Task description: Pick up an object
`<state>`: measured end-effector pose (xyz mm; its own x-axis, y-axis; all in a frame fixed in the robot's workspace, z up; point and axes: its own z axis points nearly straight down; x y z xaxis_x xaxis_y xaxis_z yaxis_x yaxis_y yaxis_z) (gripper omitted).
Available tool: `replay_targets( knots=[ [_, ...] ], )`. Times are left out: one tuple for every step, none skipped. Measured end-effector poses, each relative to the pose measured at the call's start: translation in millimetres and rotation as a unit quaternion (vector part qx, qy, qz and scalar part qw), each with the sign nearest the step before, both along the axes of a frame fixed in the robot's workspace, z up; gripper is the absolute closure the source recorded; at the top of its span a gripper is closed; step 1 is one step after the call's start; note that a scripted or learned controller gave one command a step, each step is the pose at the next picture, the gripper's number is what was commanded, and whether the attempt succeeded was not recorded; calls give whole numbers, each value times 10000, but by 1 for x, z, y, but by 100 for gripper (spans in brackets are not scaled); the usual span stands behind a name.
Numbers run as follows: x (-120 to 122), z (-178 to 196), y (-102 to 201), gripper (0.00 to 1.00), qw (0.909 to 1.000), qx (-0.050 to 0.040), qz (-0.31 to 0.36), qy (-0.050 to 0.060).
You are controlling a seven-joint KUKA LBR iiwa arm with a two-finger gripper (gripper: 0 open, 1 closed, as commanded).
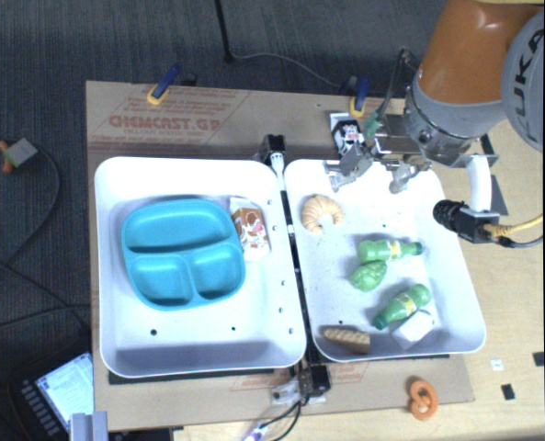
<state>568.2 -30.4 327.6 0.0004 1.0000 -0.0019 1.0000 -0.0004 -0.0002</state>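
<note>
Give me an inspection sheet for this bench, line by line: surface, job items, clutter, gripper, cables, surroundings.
Surface: brown board bearing left bin and right bin.
Job's things: right bin holds croissant, two green bottles, green lump, brown bread piece, white block. Left bin holds blue divided tray and small packet.
Clutter: orange pretzel-like piece on the bench, outside the bins.
Gripper: gripper open over right bin's far edge, holding nothing.
Cables: black cable on the floor.
Surroundings: dark carpet.
</note>
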Motion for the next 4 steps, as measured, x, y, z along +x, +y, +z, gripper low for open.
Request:
replay_targets(
  knots=[
    [0,0,0,0,10000,0,0,0],
    [0,0,0,0,10000,0,0,0],
    [0,0,0,0,10000,0,0,0],
    [0,0,0,0,10000,0,0,0]
  ],
)
